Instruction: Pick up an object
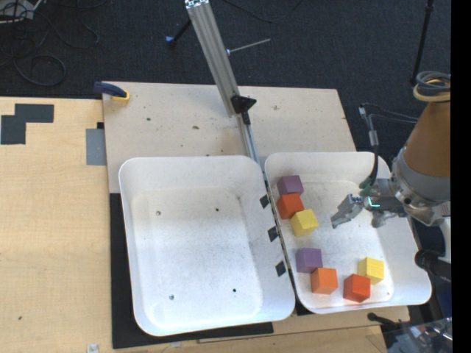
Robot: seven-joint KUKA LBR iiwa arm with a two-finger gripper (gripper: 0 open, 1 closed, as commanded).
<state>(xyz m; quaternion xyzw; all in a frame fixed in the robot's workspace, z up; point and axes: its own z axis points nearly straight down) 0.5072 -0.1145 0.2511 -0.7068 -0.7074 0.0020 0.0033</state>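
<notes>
Jaws' gap blurred, above right bin point(346, 164)

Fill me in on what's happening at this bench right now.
A grey arm with an orange band reaches in from the right, its end effector over the right bin. No block is between its fingers. Six blocks lie in that bin: a purple block, an orange block and a yellow block near the left wall, and a second purple block, a second orange block, a red block and a second yellow block toward the front. The left bin sits beside it.

Six blocks point(304, 221) in the right bin point(335, 162)
</notes>
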